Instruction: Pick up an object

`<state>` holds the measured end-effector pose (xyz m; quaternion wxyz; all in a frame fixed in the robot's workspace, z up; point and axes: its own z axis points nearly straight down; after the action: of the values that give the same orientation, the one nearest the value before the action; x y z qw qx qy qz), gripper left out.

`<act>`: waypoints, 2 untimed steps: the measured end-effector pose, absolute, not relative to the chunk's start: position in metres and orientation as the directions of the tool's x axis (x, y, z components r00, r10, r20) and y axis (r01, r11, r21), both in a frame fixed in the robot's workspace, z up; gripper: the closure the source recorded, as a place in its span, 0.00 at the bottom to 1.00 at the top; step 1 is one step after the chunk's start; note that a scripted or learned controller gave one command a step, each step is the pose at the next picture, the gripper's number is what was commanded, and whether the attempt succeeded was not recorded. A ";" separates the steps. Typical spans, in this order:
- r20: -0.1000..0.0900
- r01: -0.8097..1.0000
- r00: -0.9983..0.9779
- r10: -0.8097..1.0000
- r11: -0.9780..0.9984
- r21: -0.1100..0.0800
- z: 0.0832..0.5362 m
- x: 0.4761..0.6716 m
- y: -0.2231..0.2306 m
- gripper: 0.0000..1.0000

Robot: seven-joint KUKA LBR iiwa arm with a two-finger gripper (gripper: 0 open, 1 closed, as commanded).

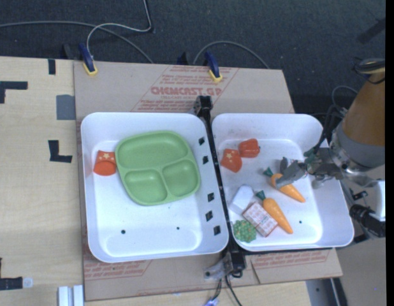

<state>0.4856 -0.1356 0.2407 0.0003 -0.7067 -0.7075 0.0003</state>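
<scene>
My gripper [290,170] hangs low in the right bin [312,127], reaching in from the right. Directly under and in front of it lies an orange carrot [291,190], its green-topped end touching or just below the gripper tip. I cannot see whether the carrot is between the gripper's tips. A second carrot [277,215] lies nearer the front. A red pepper [249,148] and a red strawberry-like piece [231,161] sit at the bin's back left.
A white block [241,197], a pink checkered packet [260,220] and a green broccoli [243,232] lie at the right bin's front left. The left bin [146,244] holds a green divided plate [159,166] and a small red-orange toy [105,164].
</scene>
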 end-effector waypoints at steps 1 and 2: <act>-0.008 1.000 0.000 1.000 0.000 0.016 0.101 0.536 -0.154 0.00; -0.021 0.999 0.011 1.000 -0.010 0.047 0.097 0.504 -0.115 0.00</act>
<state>0.5041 -0.1149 0.0975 -0.0241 -0.7107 -0.7030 -0.0094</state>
